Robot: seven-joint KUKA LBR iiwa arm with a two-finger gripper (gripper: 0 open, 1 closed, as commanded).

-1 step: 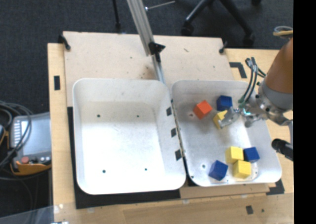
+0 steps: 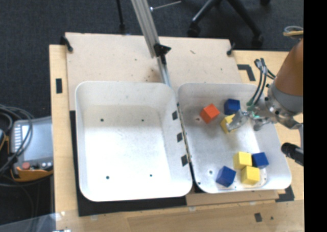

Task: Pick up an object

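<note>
The right bin [image 2: 271, 139] holds several small blocks. An orange block [image 2: 209, 113] and a blue block [image 2: 232, 106] lie in its upper middle. Just below them sits a yellow block [image 2: 227, 123]. My gripper [image 2: 239, 120] comes in from the right, low over the bin, with its tip against this yellow block's right side and partly covering it. Near the front of the bin lie a yellow block [image 2: 242, 159], a blue block [image 2: 260, 159], another yellow block [image 2: 250, 175] and another blue block [image 2: 225, 176].
The left bin [image 2: 127, 139] stands beside the right one, with a ridge between them. A slanted metal rail [image 2: 148, 26] rises from the back of the bench. A grey control box [image 2: 30, 144] with cables sits at the far left.
</note>
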